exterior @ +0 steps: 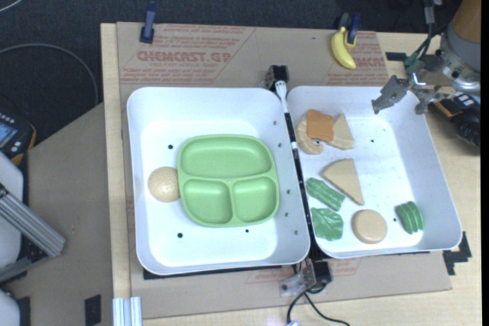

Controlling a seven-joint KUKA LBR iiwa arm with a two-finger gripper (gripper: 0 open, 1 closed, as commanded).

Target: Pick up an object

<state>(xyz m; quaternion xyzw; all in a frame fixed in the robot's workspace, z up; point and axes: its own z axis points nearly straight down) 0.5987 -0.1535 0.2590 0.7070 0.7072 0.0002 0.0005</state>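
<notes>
My gripper point(403, 94) hangs over the far right corner of the right bin point(397, 153), open, with nothing between its fingers point(386, 98). Below it and to the left lie an orange-brown bread slice point(320, 125), a tan slice point(343, 132) and a round cracker point(307, 141), overlapping. Nearer the front are a tan wedge point(346, 179), two green leafy pieces point(325, 193) point(328, 224), a round tan cookie point(369, 226) and a green pickle point(409, 216).
The left bin point(153, 126) holds a green divided plate point(228, 179) with a tan ball point(163, 184) beside its left edge. A yellow banana point(344, 50) lies on the board behind the right bin. Blue clamps point(148, 23) grip the board's far edge.
</notes>
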